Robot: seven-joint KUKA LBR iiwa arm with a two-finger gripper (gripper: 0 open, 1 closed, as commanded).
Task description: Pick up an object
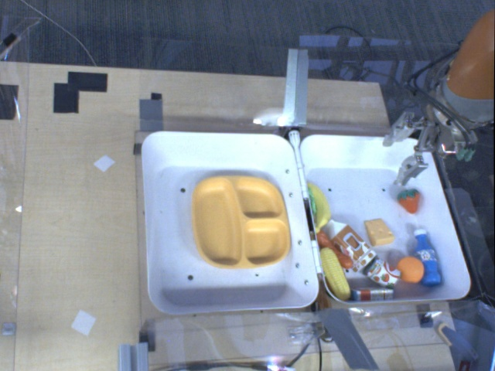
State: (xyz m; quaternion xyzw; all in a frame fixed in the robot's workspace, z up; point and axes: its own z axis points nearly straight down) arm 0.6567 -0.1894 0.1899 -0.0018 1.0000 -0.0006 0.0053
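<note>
One small strawberry [409, 200] (red-orange, green-topped), below gripper [410, 168]

The grey arm [473, 76] comes in from the top right, and its orange band shows near the corner. The end effector [414, 157] points down and to the left, with two thin fingers [410, 168] spread a little apart, nothing between them.
</note>
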